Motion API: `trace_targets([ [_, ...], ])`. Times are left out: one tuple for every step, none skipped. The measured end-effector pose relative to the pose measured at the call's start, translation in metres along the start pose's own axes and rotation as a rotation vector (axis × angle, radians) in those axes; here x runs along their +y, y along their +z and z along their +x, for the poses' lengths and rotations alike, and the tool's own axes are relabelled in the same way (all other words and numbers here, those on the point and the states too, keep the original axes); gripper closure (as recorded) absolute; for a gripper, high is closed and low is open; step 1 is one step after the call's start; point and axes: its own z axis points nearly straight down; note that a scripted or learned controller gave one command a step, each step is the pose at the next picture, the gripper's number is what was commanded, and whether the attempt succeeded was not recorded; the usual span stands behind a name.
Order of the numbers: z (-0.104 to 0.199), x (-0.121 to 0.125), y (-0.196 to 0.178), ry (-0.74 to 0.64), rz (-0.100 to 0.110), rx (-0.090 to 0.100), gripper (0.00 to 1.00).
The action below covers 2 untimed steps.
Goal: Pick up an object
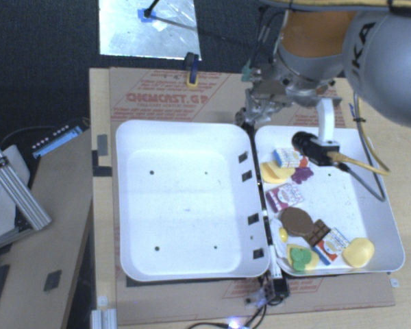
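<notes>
Hand (260, 110) at top rim between bins, grip state indiscernible. Left bin (133, 184) bare; objects (298, 218) crowd right bin's (383, 211) left edge.

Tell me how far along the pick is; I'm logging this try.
Nothing looks picked yet. The toys, among them the yellow lemon, green piece and brown disc, all lie in the right bin. The gripper sits at that bin's far-left corner, above the toys' level. Left: descend, grasp one, lift.
</notes>
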Motion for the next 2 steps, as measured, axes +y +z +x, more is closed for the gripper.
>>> trace_targets([
  [0.032,0.072,-0.026,0.009,0.006,-0.004,1.00],
  [0.013,0.061,-0.200,0.011,-0.003,-0.003,1.00],
])
